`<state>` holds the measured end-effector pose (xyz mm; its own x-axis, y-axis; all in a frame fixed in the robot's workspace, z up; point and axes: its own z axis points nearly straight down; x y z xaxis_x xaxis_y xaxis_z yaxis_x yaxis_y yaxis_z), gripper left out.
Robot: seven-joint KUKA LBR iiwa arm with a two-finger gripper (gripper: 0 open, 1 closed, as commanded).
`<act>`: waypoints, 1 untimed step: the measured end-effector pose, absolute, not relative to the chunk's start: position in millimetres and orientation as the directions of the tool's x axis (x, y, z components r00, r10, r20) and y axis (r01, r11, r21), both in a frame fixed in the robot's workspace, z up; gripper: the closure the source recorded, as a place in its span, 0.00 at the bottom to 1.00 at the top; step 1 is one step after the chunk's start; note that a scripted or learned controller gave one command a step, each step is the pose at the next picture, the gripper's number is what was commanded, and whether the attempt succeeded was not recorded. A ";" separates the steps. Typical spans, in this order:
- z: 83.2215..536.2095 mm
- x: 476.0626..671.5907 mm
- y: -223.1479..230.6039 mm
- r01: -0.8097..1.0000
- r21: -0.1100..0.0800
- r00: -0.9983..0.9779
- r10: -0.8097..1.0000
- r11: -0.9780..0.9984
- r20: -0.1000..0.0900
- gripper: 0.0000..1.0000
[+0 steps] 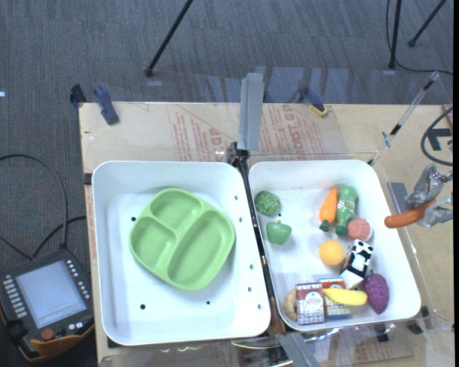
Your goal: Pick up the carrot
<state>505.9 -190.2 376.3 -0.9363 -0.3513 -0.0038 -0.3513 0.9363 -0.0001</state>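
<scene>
Divided plate (182,238) in left bin (107,205); carrot (329,205) among toy foods in right bin (306,173).

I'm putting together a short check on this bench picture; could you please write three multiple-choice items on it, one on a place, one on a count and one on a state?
1. Where does the carrot lie?
A. on the green plate
B. in the right bin, beside the green bottle
C. on the bench outside the bins

2. How many compartments has the green plate?
A. three
B. one
C. five

3. In what state is the carrot?
A. standing on end on the plate
B. lifted above the bins
C. lying in the bin, with nothing gripping it

Answers: 1 B, it lies in the right bin against the green bottle. 2 A, ridges split the plate into three wells. 3 C, it rests on the bin floor, nothing around it.
</scene>
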 end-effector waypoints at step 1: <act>313.3 521.6 -181.4 -0.246 0.005 -0.969 -0.246 0.969 0.002 1.00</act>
